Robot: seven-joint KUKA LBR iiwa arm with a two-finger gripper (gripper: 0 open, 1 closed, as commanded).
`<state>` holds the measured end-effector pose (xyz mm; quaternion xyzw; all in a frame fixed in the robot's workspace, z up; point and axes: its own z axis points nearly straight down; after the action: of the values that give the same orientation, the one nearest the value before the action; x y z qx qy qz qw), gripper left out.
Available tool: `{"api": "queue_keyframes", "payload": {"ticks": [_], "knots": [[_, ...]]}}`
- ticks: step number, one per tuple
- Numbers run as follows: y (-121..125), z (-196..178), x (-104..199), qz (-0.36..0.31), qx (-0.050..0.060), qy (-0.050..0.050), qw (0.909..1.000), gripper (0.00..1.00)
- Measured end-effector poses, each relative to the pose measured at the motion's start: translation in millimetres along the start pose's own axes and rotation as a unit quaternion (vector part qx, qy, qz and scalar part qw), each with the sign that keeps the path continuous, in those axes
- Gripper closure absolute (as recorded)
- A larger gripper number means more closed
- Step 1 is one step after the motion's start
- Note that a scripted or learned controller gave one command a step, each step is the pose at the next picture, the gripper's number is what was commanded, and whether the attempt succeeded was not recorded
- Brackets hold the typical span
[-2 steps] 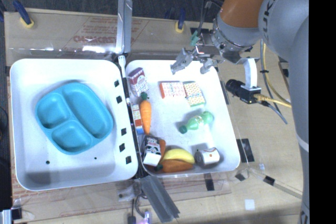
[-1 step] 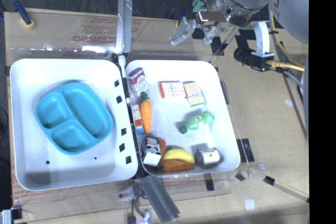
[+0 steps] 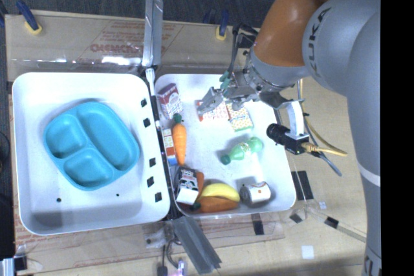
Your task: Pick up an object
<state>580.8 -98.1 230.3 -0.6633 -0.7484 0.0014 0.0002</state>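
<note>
The grey two-finger gripper (image 3: 213,102) hovers over a small patterned carton (image 3: 239,117), finger state unclear; descent comes next.

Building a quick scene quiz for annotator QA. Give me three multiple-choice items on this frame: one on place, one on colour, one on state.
1. Where does the divided plate lie?
A. left bin
B. right bin
C. on the bench

2. What colour is the bottle?
A. red
B. green
C. black

3. How does the carrot lie?
A. standing upright
B. flat, beside the bin's left wall
C. on the plate

Key: 1 A, the blue plate sits in the left bin. 2 B, the bottle is green. 3 B, the carrot lies flat along the right bin's left wall.
</note>
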Motion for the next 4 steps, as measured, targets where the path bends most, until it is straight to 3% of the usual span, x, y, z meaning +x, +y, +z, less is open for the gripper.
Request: {"api": "queue_keyframes", "payload": {"ticks": [1, 2, 3, 4], "knots": [[38, 42, -8, 0.093, 0.000, 0.000, 0.9956, 0.00], [66, 122, -5, 0.096, 0.001, 0.001, 0.9954, 0.00], [18, 130, -3, 0.034, -0.010, 0.000, 0.9994, 0.00], [-2, 37, 84, 0.157, 0.000, 0.001, 0.9876, 0.00]]}}
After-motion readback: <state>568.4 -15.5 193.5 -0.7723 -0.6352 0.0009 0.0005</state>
